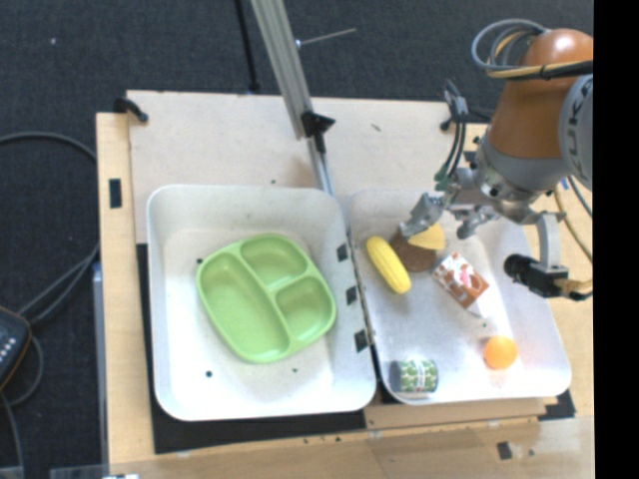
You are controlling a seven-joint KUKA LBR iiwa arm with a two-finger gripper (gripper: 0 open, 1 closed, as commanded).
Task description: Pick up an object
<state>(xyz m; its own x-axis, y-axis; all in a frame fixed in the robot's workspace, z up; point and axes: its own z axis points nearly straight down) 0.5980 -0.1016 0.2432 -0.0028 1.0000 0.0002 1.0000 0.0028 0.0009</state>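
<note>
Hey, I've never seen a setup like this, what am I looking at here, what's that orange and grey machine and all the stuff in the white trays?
It is one picture, taken by a camera fixed above a bench and looking down at a slant. The orange and grey machine on the right is a robot arm. Its grasping end, the pincer, hangs low over the right bin, close to a brown and yellow wedge-shaped item. I cannot see anything gripped between its fingers. In that bin there also lie a yellow corn cob, a red and white packet, a small orange ball and a little green can on its side. The left bin holds a green divided plate. The arm's job is to pick up an object.
</note>
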